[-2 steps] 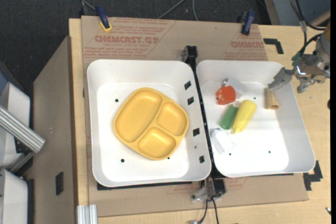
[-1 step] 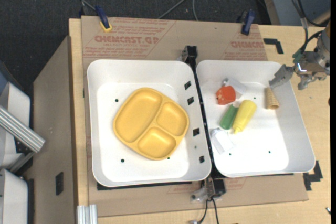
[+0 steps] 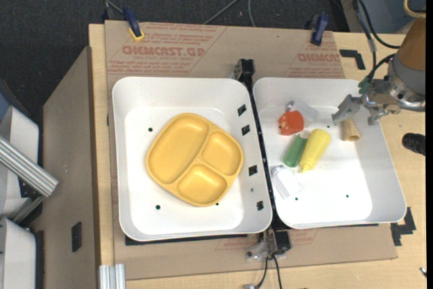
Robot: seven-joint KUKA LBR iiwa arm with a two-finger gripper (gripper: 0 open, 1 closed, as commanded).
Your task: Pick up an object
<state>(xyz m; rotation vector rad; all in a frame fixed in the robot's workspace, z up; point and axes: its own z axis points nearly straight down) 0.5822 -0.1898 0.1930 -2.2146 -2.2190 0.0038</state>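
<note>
Our gripper [image 3: 360,107] hangs over the upper right part of the right bin [image 3: 379,199], at the end of the grey arm [image 3: 410,78] that comes in from the right. We see two grey fingers [image 3: 346,107] spread to either side with a gap between them, so we read it as released, and nothing sits between them. Just below the gripper, a small tan cork-like piece [image 3: 350,130] rests on the bin floor, close to the fingers but apart from them as far as we can judge.

Further left in the same bin we find a red-orange toy with a grey stem [image 3: 291,120], near the bin's left wall. Below it lie a green cylinder [image 3: 293,151] and a yellow bottle-shaped toy [image 3: 313,149], side by side and touching, both tilted the same way. Below those, toward the bin's left wall, a small clear or white wrapper-like thing [image 3: 284,181] lies flat; we cannot tell what it is.

The left bin [image 3: 128,145] holds a yellow divided plate [image 3: 195,159] with three compartments, set near its middle. Both bins sit on a sheet of brown cardboard [image 3: 176,44] printed with red lettering, clamped to the desk [image 3: 67,145] at the back by two blue clips [image 3: 132,24].
</note>
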